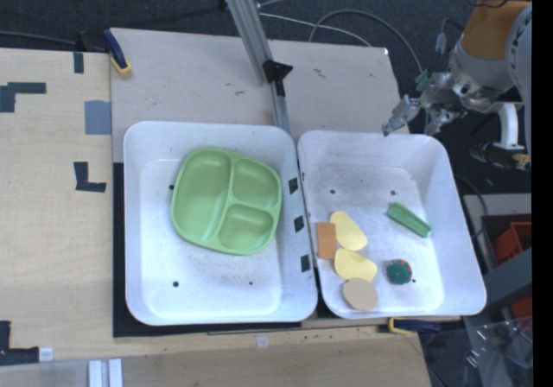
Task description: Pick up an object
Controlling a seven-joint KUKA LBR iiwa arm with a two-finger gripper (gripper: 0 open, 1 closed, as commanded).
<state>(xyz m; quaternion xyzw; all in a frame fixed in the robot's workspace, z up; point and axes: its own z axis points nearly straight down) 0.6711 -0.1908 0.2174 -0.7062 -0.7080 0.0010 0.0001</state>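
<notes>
The grey two-finger gripper (pixel 413 115) hangs with fingers spread and empty over the right-hand shallow white plastic bin's (pixel 449 182) one o'clock corner. Inside, toward five o'clock, lie a green stick-shaped block (pixel 408 219), two smooth yellow ovals (pixel 350 231) and a tan disc (pixel 359 294).

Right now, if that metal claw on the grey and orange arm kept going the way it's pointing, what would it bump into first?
Probably the back rim of the right shallow white bin. The two-finger gripper hovers by that corner, pointing down and left. Height is hard to judge, so it might clear the rim and meet the bin's floor.
</notes>
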